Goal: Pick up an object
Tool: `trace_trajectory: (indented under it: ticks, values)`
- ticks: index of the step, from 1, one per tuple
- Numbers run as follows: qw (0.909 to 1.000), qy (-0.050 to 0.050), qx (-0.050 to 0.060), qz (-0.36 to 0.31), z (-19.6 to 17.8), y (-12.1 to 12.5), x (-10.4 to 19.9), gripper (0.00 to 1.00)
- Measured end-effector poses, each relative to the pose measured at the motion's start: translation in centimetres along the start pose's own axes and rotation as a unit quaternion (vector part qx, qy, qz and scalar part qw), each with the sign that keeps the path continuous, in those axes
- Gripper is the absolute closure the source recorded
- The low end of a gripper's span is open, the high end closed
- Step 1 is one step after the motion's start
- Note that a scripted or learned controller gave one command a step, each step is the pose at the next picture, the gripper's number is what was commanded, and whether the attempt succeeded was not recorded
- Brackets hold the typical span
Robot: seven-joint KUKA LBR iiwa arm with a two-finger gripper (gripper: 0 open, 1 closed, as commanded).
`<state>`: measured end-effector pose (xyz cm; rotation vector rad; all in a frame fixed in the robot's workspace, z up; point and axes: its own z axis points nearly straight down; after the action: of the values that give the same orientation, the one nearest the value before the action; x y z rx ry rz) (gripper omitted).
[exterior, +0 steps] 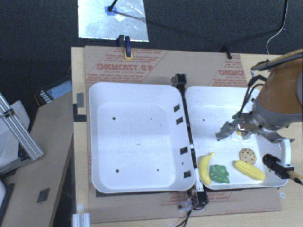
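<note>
The gripper (226, 131) hangs over the right bin (208, 103), jaw state impossible to tell, and should probably centre squarely above the cookie (246, 155) near the corn (249, 170) before descending straight.

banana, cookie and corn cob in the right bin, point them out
banana (204, 169): camera view, middle of its curved yellow body
cookie (246, 155): camera view, centre of its round speckled face
corn cob (249, 170): camera view, middle of its yellow length
</note>
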<state>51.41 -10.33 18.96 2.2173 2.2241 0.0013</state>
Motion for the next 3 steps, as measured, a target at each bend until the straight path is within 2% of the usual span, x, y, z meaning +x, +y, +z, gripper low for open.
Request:
trace_trajectory:
  ticks: [1,2,3]
  values:
    - [1.0,0.001,-0.007,-0.004,-12.4,0.0,6.0,0.0]
    - [1.0,0.001,-0.005,-0.004,-20.3,-1.7,10.1,0.0]
    - [1.0,0.0,0.005,-0.003,-6.4,5.1,16.0,0.0]
